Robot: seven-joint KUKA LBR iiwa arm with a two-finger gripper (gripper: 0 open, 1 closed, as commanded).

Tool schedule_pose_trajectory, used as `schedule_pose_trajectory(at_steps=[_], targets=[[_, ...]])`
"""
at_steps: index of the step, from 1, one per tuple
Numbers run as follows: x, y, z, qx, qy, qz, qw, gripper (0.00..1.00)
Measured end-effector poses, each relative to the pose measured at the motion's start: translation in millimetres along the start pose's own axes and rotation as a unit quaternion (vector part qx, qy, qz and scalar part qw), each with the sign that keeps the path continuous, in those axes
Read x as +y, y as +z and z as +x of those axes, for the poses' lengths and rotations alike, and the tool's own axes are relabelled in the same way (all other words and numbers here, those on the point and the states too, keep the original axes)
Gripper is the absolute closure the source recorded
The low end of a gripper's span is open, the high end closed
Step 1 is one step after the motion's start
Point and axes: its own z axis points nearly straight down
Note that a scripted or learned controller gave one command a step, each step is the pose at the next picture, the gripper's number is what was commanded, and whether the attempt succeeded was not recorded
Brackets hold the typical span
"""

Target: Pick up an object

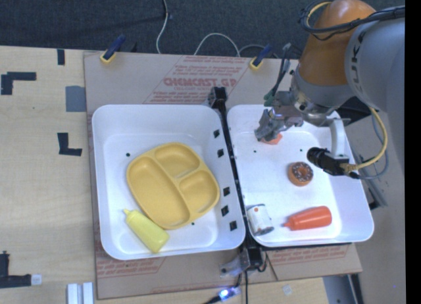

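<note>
- Dark carpet lies behind a pale wooden bench [39, 164], where we see two shallow white bins side by side on a cardboard sheet [191, 79].
- We count two things in the left bin [105, 125]: one yellow divided plate [173, 183] near its middle, and one yellow squeeze bottle [146, 230] at its near left corner, touching the plate's edge.
- We count four things in the right bin [348, 230]: one small red-orange object [273, 139] near its far left corner, one brown doughnut-like round [300, 174] near the middle, one orange carrot-shaped piece [308, 218] along the near edge, and one small white-and-grey cylinder [259, 217] at the near left corner.
- One grey arm [381, 46] with an orange band reaches over the right bin's far edge.
- Its gripper [270, 129] sits right on the red-orange object, covering most of it; we cannot tell how its fingers are set.
- Black and yellow cables [342, 163] hang over the right bin's right side.
</note>
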Motion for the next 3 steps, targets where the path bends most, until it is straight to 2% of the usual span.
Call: schedule_pose_trajectory(at_steps=[1,2,3], targets=[[-1.6,6.2,45.5,0.0,0.0,0.001,1.0,1.0],[-2.7,2.7,105.1,0.0,-0.001,0.001,1.0,1.0],[9.5,3.8,149.6,0.0,0.0,0.001,1.0,1.0]])
